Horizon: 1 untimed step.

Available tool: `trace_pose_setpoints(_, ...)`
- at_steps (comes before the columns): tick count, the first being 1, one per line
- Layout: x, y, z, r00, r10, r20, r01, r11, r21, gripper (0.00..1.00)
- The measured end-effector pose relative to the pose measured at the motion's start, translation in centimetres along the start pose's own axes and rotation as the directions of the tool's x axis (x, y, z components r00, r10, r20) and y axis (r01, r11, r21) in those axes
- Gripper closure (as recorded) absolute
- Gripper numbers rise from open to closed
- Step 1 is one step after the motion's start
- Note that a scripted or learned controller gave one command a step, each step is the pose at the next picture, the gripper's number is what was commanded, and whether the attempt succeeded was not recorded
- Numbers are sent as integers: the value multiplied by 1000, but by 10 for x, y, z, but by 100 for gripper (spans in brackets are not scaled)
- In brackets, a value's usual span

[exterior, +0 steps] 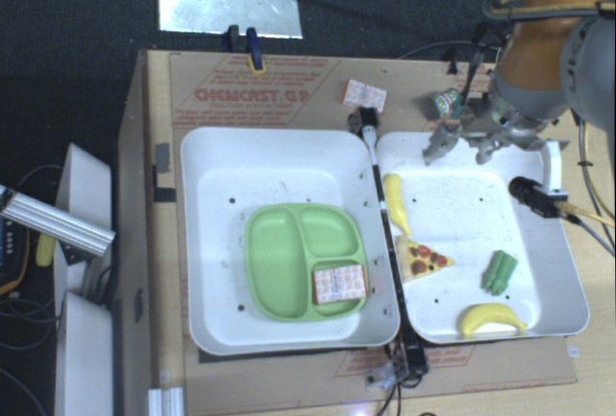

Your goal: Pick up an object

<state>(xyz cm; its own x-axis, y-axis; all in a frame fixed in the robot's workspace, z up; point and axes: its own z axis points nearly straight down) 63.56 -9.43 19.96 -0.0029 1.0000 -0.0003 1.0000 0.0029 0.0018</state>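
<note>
Two white bins are carried side by side on the bench (pixel 154 87). In the left bin (pixel 207 164) a green divided plate (pixel 294 246) is seen, with a small patterned card (pixel 339 284) lying in its lower right compartment. In the right bin (pixel 558 279), taken from left to right, a yellow banana-shaped piece (pixel 394 200) lies just beside the dividing wall with its long axis running along that wall, a pizza slice (pixel 423 259) lies below it, a second yellow banana (pixel 491 318) rests near the front wall with its long axis across the bin, and a green ridged piece (pixel 500 271) lies just above it.

The hand (pixel 463 143) is held over the far edge of the right bin, its two fingers spread apart with nothing between them. No object has yet been lifted. All four pieces in that bin lie towards the near side from the hand; the banana by the divider is judged nearest, down and to the left of the fingers. For that piece the fingers would probably need to close across its narrow width, and the closeness of the wall is judged a risk
</note>
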Motion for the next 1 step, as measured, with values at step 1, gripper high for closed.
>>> trace_pose_setpoints(1,-46,-54,115,1000,2,1,-2,1000,1,0)
